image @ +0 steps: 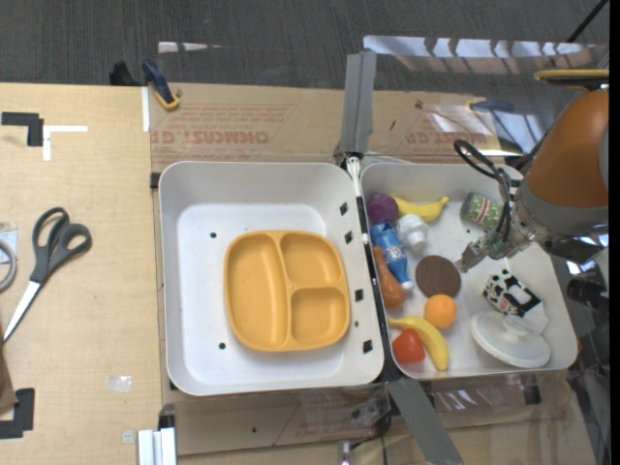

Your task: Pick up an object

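End effector (484, 250) over right bin (557, 289), grip state unclear, brown disc (438, 275) just left, green can (481, 209) above

Two bins sat side by side on the bench. Left bin (184, 260): one divided tray (287, 290), lying near the middle. Right bin (557, 289): bottle (391, 245) along the left wall; banana (420, 205) at the far side; round disc (438, 275) centrally; orange (440, 310) just before it; a second banana (430, 339) and tomato (408, 348) at the near edge; lidded dish (511, 337) near right. Scissors (44, 260) lay on the bench, well left of both bins.
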Motion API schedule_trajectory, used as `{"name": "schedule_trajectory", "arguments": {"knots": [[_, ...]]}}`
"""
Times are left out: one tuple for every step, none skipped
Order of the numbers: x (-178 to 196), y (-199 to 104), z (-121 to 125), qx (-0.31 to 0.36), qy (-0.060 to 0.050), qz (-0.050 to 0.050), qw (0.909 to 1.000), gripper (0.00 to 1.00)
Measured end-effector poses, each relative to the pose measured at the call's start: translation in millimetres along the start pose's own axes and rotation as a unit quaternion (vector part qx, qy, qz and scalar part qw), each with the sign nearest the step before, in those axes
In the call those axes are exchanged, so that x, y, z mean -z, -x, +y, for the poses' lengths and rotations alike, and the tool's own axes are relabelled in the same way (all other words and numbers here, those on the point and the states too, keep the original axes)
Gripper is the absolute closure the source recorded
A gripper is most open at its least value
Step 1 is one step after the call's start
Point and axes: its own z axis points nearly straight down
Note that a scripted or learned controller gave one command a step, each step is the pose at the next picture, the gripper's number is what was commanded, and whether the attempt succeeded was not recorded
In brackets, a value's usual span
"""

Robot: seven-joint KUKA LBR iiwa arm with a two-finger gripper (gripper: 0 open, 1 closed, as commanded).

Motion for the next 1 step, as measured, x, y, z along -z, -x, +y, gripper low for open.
{"name": "schedule_trajectory", "arguments": {"knots": [[-56.9, -49.7, -46.7, -0.108, -0.001, 0.0, 0.9941, 1.0]]}}
